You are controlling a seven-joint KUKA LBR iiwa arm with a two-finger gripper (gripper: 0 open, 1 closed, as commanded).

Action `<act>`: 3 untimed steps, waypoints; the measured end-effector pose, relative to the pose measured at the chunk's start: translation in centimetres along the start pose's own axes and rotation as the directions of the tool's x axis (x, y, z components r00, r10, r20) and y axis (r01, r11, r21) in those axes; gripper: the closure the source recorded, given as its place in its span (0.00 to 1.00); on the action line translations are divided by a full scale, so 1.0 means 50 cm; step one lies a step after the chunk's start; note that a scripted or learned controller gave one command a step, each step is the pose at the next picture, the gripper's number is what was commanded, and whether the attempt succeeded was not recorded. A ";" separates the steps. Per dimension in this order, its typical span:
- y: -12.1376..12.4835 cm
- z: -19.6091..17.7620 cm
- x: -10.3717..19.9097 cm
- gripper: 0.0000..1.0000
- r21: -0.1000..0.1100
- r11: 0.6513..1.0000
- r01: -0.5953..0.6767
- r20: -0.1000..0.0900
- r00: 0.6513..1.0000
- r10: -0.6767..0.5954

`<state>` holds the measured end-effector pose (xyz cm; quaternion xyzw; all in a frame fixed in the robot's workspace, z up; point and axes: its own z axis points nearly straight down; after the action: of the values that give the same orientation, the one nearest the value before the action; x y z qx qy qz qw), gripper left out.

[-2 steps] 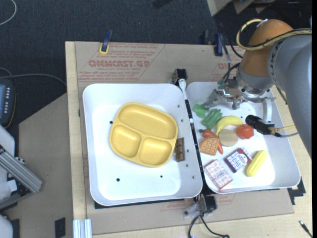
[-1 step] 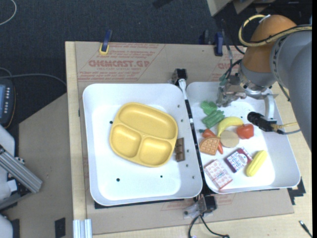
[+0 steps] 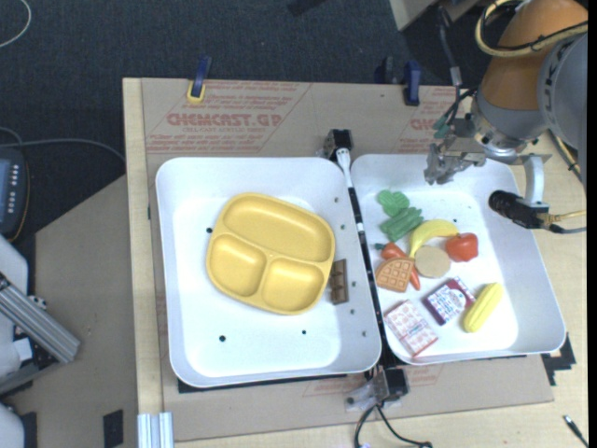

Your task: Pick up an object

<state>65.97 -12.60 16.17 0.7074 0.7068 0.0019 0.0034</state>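
The objects to pick lie together in the right bin (image 3: 536, 278): a banana (image 3: 427, 234), a tomato (image 3: 462, 246), a green vegetable (image 3: 399, 213), a waffle (image 3: 395, 274), a corn cob (image 3: 481, 307) and two small packets (image 3: 430, 315). They are small, bright toy foods, several touching. The tool (image 3: 444, 168) hangs above the far rim of this bin and holds nothing; I cannot tell if it is open or closed. In my judgement the corn cob, lying a little apart, is the easiest target. The left bin (image 3: 177, 250) on the tabletop (image 3: 140, 138) carries a yellow divided plate (image 3: 270, 252).
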 end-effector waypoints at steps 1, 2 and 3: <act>0.012 -0.096 0.014 1.00 -0.001 1.000 0.003 0.000 1.000 -0.003; 0.014 -0.129 0.014 1.00 0.003 1.000 0.002 -0.001 1.000 -0.002; -0.057 -0.116 0.068 1.00 0.011 1.000 0.003 -0.004 1.000 -0.003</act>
<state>63.07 -9.21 21.94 0.7063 0.7079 -0.0007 -0.0018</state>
